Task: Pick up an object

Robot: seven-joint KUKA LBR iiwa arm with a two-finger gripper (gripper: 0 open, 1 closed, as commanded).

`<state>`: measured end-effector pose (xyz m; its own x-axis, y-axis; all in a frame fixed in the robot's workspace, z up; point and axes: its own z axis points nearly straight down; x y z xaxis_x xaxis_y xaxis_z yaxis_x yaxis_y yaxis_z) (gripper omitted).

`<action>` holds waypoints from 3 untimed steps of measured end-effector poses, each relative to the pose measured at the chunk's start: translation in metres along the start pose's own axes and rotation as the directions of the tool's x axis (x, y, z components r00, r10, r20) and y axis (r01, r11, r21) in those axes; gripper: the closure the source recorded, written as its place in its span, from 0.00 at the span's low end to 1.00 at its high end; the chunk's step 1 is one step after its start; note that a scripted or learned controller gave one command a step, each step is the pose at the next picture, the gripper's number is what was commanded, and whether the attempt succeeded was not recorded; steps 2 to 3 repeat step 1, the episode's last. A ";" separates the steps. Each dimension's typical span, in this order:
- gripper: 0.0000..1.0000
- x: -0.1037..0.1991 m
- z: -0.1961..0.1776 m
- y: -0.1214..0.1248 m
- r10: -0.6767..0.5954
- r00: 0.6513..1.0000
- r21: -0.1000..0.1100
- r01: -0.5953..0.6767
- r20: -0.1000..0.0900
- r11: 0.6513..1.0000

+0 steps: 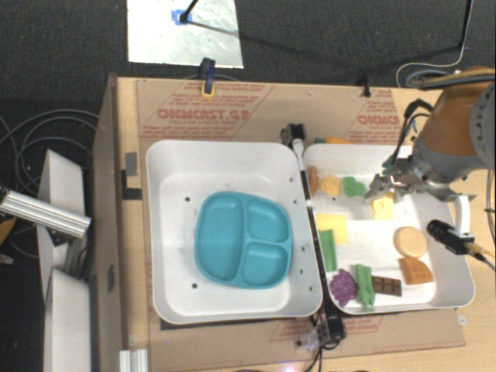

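A: Where was the gripper [385,186]?
B: Low in the right bin [434,297], near its far edge, just above a small yellow piece [383,208]. Fingers possibly apart; I couldn't tell.
A: Open room?
B: Bare floor mid-bin.

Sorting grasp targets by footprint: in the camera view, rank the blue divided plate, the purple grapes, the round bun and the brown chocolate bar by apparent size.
Largest to smallest:
1. blue divided plate
2. round bun and purple grapes, too alike to rank
3. brown chocolate bar
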<state>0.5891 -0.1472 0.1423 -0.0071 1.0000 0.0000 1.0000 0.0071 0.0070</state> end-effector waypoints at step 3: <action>1.00 0.105 -0.080 0.004 -0.009 1.000 -0.004 0.008 -0.004 1.000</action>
